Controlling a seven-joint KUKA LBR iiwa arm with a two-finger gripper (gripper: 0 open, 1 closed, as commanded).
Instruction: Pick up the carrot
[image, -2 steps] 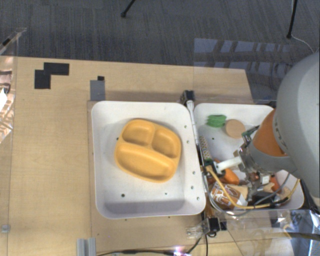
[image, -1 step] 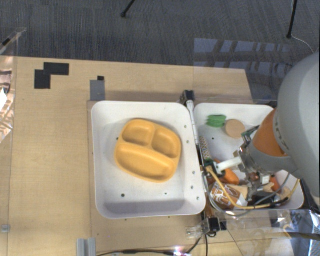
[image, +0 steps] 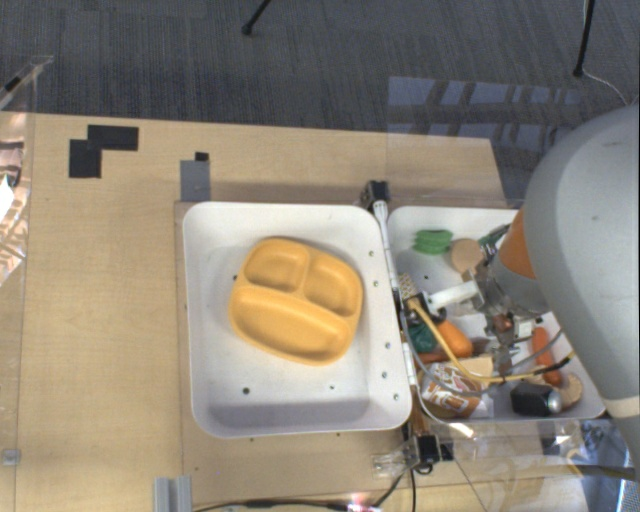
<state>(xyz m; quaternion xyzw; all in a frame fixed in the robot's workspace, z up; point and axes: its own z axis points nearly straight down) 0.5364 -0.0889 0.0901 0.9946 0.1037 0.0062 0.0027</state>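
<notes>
Grey and bulky, the arm (image: 585, 250) fills the right side of the camera view, closest to the lens, with its orange band (image: 517, 250) showing at the edge of the casing just above the wrist. Below that band the hand (image: 500, 335) hangs over the right bin (image: 455, 217), its metal parts pointing down into the clutter; whether its fingers stand wide or narrow I cannot tell, as they blur into the objects beneath.

Just to the left of the hand lies the carrot (image: 447, 338), an orange piece resting in the middle of the right bin, apart from the hand and not held by it. A long yellowish stick (image: 450, 345) crosses over or beside the carrot at a slant. Up and to the left of the hand sits a green piece (image: 434, 241), with a tan round object (image: 465, 255) next to it. A white tube-like item (image: 448, 297) lies close to the hand's left side. Below the hand, toward the near rim, are a brown patterned wrapper or bowl (image: 448, 392) and a dark rounded object (image: 535, 401).

Far to the left of the hand, the left bin (image: 205, 330) holds a yellow divided tray (image: 297, 298), lying flat near its middle. Both bins rest on the wooden desk (image: 100, 330).
</notes>
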